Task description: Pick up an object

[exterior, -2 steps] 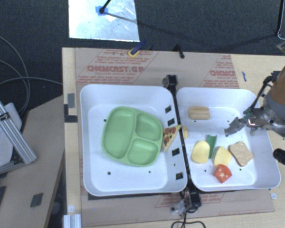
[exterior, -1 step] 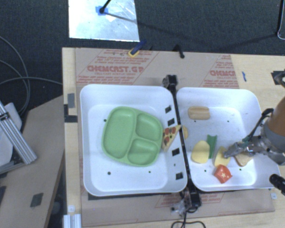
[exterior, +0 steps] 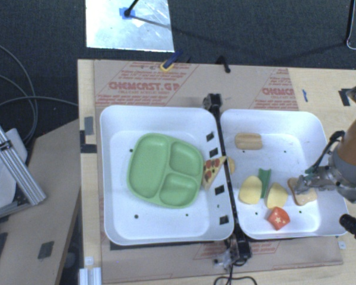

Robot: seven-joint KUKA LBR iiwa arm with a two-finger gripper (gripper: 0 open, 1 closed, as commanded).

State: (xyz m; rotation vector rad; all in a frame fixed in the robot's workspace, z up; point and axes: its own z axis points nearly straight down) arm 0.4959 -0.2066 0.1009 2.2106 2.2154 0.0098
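Observation:
The right bin [exterior: 296, 123] holds several toy foods: a tan bread roll [exterior: 248, 141], a green piece [exterior: 264, 177], two yellow pieces [exterior: 250, 190] [exterior: 277, 195], a red piece [exterior: 278, 218] and a tan flat piece [exterior: 305, 196]. My gripper [exterior: 304, 183] reaches in from the right, low in the bin. It sits right over the tan flat piece and covers that piece's top edge. I cannot tell from here whether it touches the piece.
The left bin [exterior: 124, 123] holds a green divided plate [exterior: 165, 170]. A toy pizza slice [exterior: 213, 169] leans against the divider between the bins. The grey arm [exterior: 351, 162] fills the right bin's right side.

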